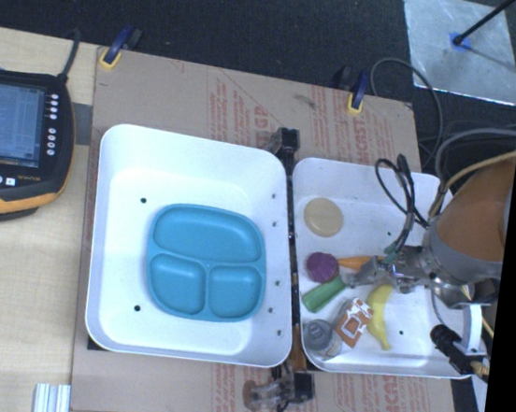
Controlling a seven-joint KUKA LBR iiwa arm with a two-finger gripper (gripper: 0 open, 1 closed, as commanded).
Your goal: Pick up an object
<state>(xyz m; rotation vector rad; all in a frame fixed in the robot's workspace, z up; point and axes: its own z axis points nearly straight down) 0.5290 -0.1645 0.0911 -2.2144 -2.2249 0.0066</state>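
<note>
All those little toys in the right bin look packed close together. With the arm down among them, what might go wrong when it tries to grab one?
The gripper sits low among crowded items: the banana, the orange carrot piece and the purple piece lie close by, so it may nudge neighbours or pinch two at once. The banana looks curved and smooth, so it might slip out. The black cables hanging over the right bin might snag as the arm lifts.

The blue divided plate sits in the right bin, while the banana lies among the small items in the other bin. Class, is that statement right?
Not quite. The camera view shows the blue divided plate in the left bin, not the right. The banana does lie in the other bin, the right bin, among the small items.
</note>
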